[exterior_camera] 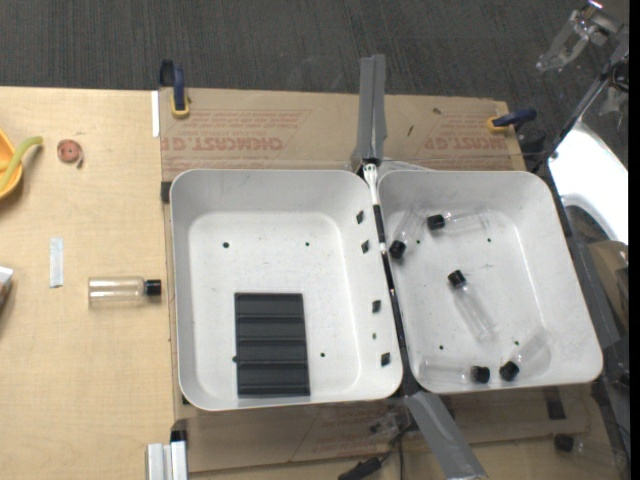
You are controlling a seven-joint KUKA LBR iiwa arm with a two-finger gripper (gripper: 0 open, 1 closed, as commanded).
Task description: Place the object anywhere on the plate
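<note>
Top right, tool point(585, 30) above floor

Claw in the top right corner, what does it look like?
The claw is a small, pale grey, metallic-looking frame against the dark carpet, too blurred to show markings. Below it, a smooth, rounded white part at the right edge may belong to the arm.

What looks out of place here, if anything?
One clear plastic bottle with a black cap lies on its side on the wooden bench, outside the left white bin. Similar bottles lie scattered in the right white bin.
</note>
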